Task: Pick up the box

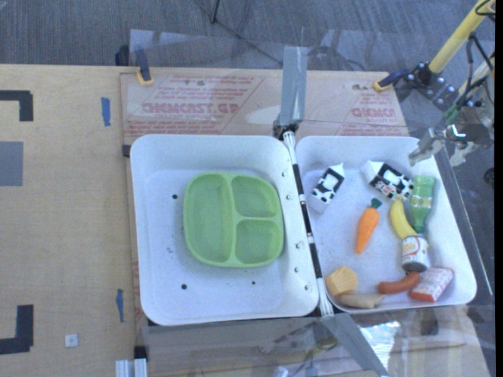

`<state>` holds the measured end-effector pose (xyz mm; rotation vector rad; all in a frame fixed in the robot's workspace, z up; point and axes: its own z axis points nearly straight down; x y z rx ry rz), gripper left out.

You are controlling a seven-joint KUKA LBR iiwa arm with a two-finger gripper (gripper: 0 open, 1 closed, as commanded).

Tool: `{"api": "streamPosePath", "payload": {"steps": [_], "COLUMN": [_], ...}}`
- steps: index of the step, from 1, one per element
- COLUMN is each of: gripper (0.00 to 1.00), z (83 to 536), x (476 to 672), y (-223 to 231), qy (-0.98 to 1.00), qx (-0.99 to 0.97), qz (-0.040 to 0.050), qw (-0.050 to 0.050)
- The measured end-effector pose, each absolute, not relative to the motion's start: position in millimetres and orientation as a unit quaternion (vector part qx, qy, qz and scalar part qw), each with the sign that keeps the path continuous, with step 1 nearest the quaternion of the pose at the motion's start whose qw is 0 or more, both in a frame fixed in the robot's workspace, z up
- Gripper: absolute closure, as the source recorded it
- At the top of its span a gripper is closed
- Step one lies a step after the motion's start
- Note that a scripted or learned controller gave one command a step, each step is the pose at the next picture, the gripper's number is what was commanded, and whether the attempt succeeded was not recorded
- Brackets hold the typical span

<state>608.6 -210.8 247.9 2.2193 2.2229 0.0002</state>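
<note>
Not started: you see the pincer [428, 149] outside the right white bin's [464, 246] far right corner, holding nothing; its opening can't be told. Two black-and-white cow-print boxes: one [326, 187] by the left wall, one [391, 181] near the far edge. One green divided plate [233, 220], one orange carrot [366, 227].

A green 3-compartment plate [233, 219] lies in the left bin [149, 234]. Right of the plate, across the bins' shared rim, an orange carrot [366, 227] sits upright-ish, with a yellow banana [401, 219] just beyond it and a red sausage [398, 284] farther down.
</note>
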Motion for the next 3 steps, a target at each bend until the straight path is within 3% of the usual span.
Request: {"api": "streamPosePath", "payload": {"steps": [1, 2, 3], "gripper": [0.00, 1.00, 1.00], "z": [249.5, 260.3, 368.7], "x": [609.6, 611.0, 667.3], "y": [-178.7, -177.5, -112.7], "qy": [0.672, 0.673, 0.577], "qx": [0.741, 0.740, 0.816], "qz": [-0.0004, -0.0002, 0.0004], "qw": [-0.001, 0.001, 0.001]}}
